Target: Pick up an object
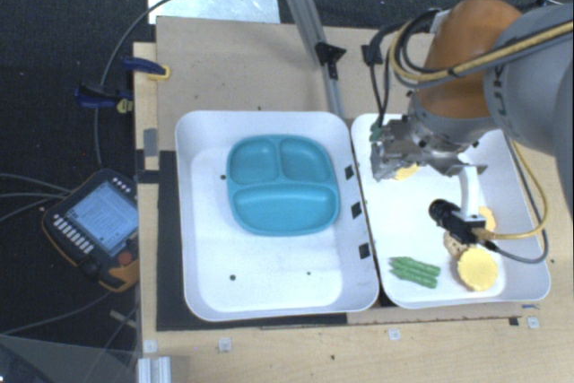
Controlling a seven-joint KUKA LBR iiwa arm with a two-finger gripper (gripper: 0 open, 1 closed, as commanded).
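I see the end effector (pixel 391 159) low in the right bin (pixel 529 282), beside a yellow piece (pixel 405 172), possibly touching; I cannot tell its grip. Tan worktop (pixel 233 67), dark carpet (pixel 63 4) around.

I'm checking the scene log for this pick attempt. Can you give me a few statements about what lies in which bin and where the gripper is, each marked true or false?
1. The blue divided plate lies in the left bin. True.
2. The green beans lie on the blue divided plate. False: they lie on the floor of the right bin, near its front edge.
3. The gripper is over the right bin, at its far left corner. True.
4. A handheld pendant with a lit screen sits inside the left bin. False: it lies off the bench, to the left of it.
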